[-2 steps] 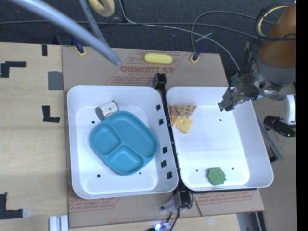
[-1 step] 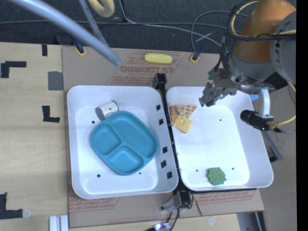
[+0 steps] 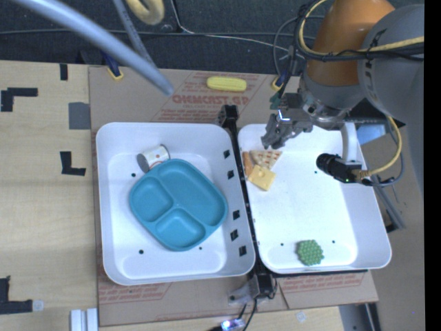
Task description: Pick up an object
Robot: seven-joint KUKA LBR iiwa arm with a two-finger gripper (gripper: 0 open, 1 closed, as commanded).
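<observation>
A desk (image 3: 41, 185) carries two bins; the gripper (image 3: 272, 140) hangs over the right bin (image 3: 358, 212), above the cracker (image 3: 262, 160) and cheese (image 3: 261, 178); both look light, brittle, best pinched edgewise.

**Robotics lab bench, not a home**

Industrial grey arm (image 3: 386, 54) with orange band, loose cables looped around its wrist. Two white bins (image 3: 110, 205) clipped side by side on a cardboard sheet (image 3: 200, 95) with red print, laid over a wood-grain bench (image 3: 41, 205). Black tape marks (image 3: 69, 163) stuck near the bench's left edge. Dark floor beyond the far edge, a cable running across it. Toy-like props in the bins: blue divided plate (image 3: 178, 204), small cup (image 3: 153, 157), play food pieces (image 3: 262, 169). Test-rig setup.
</observation>
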